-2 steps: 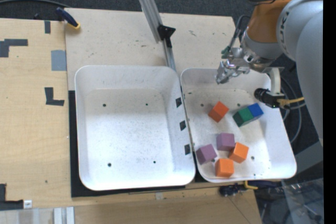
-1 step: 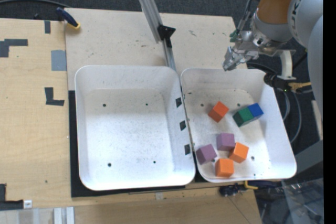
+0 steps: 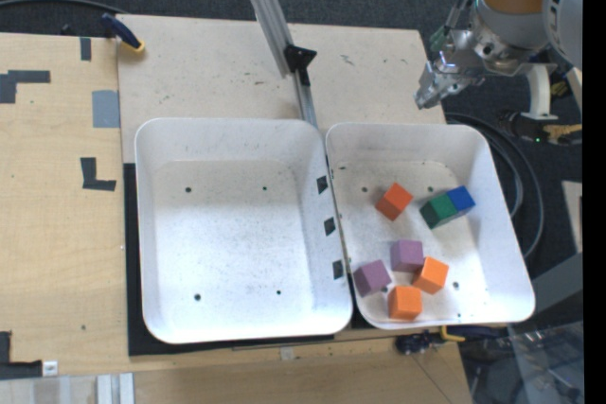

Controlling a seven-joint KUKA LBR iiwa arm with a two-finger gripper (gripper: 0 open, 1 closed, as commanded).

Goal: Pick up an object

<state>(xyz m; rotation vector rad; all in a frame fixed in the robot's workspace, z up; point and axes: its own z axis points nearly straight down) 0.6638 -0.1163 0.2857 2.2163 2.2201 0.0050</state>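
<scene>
Fingers of the gripper [image 3: 434,92], too blurred to judge open or closed, hang above the right bin [image 3: 492,167]; below them sits an orange block [image 3: 395,201], likely light, rigid, best pinched across flat sides.

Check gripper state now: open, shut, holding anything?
Gripper: cannot tell open or shut; above the right bin's far rim, nothing seen held.
</scene>
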